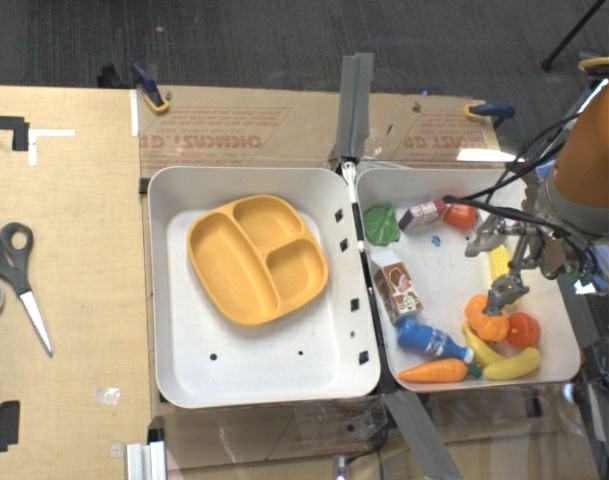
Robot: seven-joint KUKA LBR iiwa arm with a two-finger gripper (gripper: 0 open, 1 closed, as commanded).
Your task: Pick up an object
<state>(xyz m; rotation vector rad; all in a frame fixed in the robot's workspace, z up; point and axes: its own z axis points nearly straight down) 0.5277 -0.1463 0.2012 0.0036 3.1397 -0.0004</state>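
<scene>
Pincer (504,293) sits low in the right bin (556,366), touching an orange toy (486,323). Can't tell if it's clenched or released. Yellow divided plate (257,258) in the left bin (174,363).

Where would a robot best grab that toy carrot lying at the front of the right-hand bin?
Probably across the thick orange middle of the carrot, coming straight down from above. It lies flat, roughly along the bin's front wall, so the fingers should close across its narrow width. Its green end touches the banana and the blue bottle sits just behind, so the pointed left half offers more room.
</scene>
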